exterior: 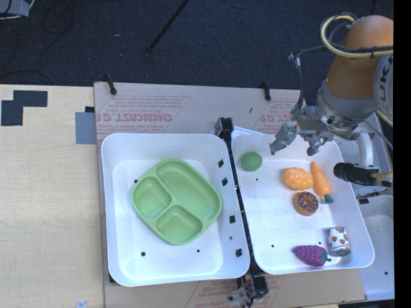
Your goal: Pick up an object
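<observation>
Nothing is picked up yet. The end effector (300,144) hangs above the back edge of the right bin (270,236), its two fingers spread apart with nothing between them. Every candidate lies in that bin: a green ball (251,161) near the divider, an orange lump (298,178) just beside a toy carrot (320,179), a doughnut (306,203) below them, and a purple grape bunch (311,255) and a small printed can (338,241) at the front. The left bin (122,249) holds a green divided plate (176,200). By my judgement, choosing, descending, closing and lifting all remain
</observation>
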